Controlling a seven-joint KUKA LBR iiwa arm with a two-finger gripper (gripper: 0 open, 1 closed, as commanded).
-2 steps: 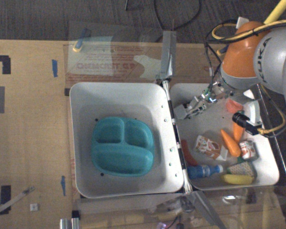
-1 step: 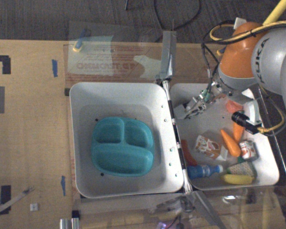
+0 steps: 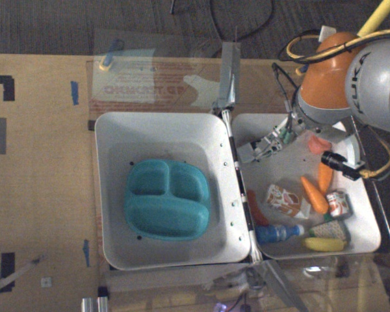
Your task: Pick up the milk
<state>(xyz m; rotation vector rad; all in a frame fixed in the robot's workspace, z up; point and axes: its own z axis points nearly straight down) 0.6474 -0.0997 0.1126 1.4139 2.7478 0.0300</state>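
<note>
One milk carton [image 3: 284,200] lies flat mid right bin [image 3: 370,236], beside a carrot [image 3: 314,194]. Likely light, thin-walled, crushable; grasp gently across its narrow sides. Gripper [image 3: 263,147] hovers near the bin's upper-left corner, holding nothing; finger spacing cannot be told.

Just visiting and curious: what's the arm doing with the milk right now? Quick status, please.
Gripper low at right bin's upper left, nothing between its fingers. Milk carton lying untouched mid-bin. Carrot close beside it, blue bottle just below.
</note>
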